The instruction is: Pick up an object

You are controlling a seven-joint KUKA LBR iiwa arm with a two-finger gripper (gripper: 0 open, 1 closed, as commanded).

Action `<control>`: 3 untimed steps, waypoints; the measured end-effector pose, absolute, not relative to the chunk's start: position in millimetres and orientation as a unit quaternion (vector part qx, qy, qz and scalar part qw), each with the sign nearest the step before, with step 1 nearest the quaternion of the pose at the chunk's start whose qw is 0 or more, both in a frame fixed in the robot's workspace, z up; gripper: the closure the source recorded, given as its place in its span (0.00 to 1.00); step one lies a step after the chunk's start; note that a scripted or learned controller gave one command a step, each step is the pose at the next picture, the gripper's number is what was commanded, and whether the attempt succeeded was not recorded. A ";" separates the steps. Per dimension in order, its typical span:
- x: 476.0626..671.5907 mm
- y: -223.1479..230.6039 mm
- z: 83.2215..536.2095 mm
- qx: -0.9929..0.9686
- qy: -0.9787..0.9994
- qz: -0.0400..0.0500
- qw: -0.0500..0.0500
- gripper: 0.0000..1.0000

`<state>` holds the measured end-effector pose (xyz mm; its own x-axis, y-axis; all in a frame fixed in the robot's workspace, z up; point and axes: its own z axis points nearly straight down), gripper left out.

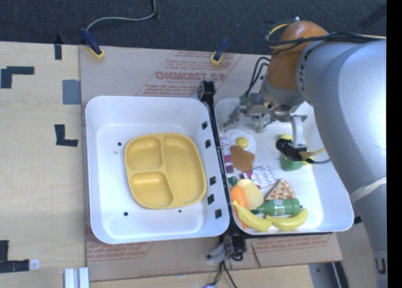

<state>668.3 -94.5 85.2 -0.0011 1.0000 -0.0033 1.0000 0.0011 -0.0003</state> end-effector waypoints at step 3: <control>638.8 -94.8 85.9 0.707 0.707 0.000 0.002 0.00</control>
